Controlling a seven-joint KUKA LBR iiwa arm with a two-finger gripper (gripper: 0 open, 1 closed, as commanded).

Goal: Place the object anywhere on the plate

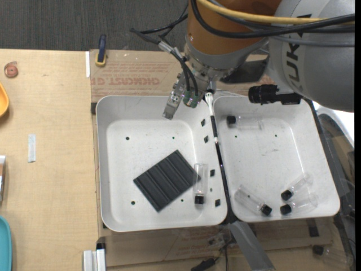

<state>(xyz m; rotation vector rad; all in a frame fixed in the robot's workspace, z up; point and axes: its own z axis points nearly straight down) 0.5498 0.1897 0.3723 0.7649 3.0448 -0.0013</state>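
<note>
A dark grey ribbed plate lies tilted in the left bin, toward its front. A clear vial with a black cap lies along the plate's right corner, cap toward the front; whether it rests on the plate or just beside it is unclear. My gripper hangs over the back edge of the left bin, near the divide between the bins, well behind the plate and the vial. Nothing shows in its grasp.
The right bin holds several more clear vials with black caps: one at the back left and three along the front. The arm's bulk and cables cover the back of both bins. A wooden bench top lies to the left.
</note>
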